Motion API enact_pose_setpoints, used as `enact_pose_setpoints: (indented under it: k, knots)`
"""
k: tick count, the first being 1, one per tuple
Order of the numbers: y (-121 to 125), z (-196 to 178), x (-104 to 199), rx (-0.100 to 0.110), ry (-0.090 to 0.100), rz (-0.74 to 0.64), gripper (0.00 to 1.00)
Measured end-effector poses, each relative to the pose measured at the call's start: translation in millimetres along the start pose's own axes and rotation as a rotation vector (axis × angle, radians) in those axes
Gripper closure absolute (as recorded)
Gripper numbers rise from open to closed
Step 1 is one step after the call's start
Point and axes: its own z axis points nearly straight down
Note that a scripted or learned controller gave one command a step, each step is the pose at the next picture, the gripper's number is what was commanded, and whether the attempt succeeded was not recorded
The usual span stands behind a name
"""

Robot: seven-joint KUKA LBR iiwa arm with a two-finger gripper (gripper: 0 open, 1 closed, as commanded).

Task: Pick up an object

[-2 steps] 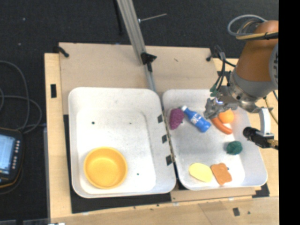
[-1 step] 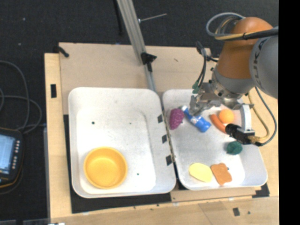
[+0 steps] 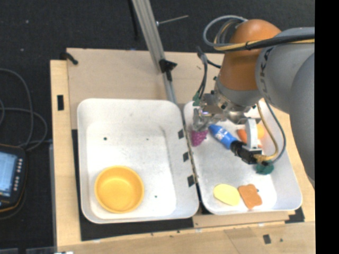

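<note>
Down low over the right bin (image 3: 290, 193), the gripper (image 3: 199, 126) sits at the bin's upper-left corner, close against the wall it shares with the left bin (image 3: 132, 109). Gripper state: cannot tell from this angle whether it is spread or closed. Purple object (image 3: 199, 138) lies directly under the gripper's tip, touching it or nearly so, hard against that same dividing wall; whether it is gripped cannot be told. Just to the right of the gripper, a blue cylinder (image 3: 223, 135) lies slanted on the bin floor, upper end toward the gripper. Beyond it to the right, a small orange piece (image 3: 242, 134), partly hidden by the wrist hardware. Further out, a dark green object (image 3: 264, 168) near the bin's right side. Along the near edge of the right bin, a flat yellow piece (image 3: 226, 194) and a flat orange piece (image 3: 250, 196) lie just beside each other. The arm (image 3: 294, 73) comes in from the right, orange band (image 3: 246, 57) above the wrist. Left bin holds a yellow bowl (image 3: 119, 188), upright, in its near-left corner, well apart from the gripper. Both bins rest on a tan bench (image 3: 106, 73).
</note>
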Motion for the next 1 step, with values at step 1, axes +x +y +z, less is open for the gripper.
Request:
enact_pose_setpoints:
  k: [1]
  knots:
    - [17.1, -2.8, 45.1, -0.002, 0.001, 0.000, 1.00]
